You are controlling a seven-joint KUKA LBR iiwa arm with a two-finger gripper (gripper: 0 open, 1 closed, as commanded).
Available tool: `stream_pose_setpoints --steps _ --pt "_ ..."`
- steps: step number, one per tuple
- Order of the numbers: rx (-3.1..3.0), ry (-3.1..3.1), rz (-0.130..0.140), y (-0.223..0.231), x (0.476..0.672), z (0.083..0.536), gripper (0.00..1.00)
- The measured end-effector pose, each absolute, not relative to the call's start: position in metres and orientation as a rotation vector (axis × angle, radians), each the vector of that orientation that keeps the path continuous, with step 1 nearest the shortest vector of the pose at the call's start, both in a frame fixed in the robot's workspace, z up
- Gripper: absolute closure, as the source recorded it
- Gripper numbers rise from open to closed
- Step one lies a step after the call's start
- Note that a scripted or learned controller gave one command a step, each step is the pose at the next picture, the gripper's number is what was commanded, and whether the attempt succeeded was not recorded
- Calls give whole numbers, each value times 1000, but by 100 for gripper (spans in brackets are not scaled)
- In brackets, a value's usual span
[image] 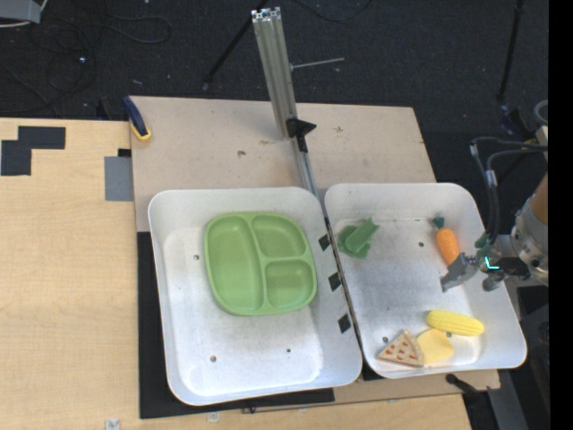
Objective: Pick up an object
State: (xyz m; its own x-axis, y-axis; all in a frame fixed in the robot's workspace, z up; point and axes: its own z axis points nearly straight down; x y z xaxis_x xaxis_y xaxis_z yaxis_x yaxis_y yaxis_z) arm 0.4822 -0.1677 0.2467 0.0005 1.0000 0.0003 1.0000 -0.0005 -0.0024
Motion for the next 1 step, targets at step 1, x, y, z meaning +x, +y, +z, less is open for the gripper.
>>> stream_pose_setpoints --steps 1 --pt "-2221 -2220 2 -168 482 247 0"
